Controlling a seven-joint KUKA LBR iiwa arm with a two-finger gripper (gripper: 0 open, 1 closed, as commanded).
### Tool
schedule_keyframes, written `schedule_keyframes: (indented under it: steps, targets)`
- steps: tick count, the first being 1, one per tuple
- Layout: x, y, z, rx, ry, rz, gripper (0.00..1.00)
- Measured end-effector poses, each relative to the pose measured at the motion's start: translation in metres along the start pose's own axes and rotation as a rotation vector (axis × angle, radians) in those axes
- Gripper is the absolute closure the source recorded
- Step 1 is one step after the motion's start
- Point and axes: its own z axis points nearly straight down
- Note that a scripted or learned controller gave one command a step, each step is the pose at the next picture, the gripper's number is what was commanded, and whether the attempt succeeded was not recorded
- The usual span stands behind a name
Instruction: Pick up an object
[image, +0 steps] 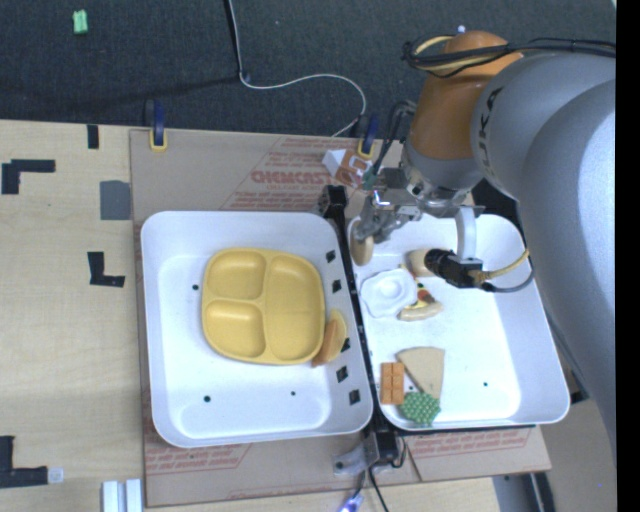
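Brown cardboard (290, 170) under two white bins, left bin (165, 300) with a yellow tray (262, 305), right bin (500, 340) with toy food (420, 375), claw (362, 245) low at its top left corner, grip hard to tell, dark floor (150, 50) behind.

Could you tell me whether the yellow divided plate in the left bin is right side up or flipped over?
Right side up: the yellow divided plate shows its three hollow compartments facing the camera.
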Motion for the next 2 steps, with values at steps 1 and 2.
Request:
schedule_keyframes:
  steps: [1, 2]
  targets:
    - [-0.009, -0.049, 0.019, 0.006, -0.003, 0.006, 1.0]
    - [-0.102, -0.055, 0.085, 0.004, -0.001, 0.012, 1.0]
